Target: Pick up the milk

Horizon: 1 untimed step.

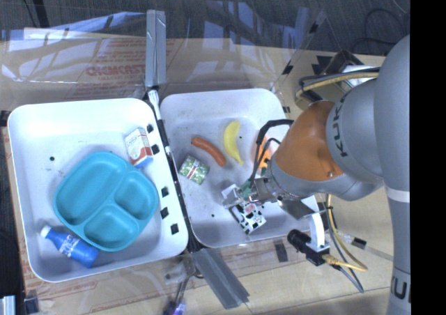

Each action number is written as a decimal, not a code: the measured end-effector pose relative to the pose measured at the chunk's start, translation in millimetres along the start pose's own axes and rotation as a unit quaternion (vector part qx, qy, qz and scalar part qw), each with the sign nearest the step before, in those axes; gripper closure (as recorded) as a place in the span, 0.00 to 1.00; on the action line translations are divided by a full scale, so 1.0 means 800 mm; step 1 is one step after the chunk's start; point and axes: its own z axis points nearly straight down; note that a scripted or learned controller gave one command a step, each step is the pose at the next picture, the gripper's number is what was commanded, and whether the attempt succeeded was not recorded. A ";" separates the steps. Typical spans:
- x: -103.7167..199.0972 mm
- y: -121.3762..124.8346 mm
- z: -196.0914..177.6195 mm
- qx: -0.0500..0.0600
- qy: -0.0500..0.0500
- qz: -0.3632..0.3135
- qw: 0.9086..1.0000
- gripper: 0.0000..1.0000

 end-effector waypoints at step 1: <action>0.018 -0.001 -0.091 0.003 0.001 -0.011 1.000 1.00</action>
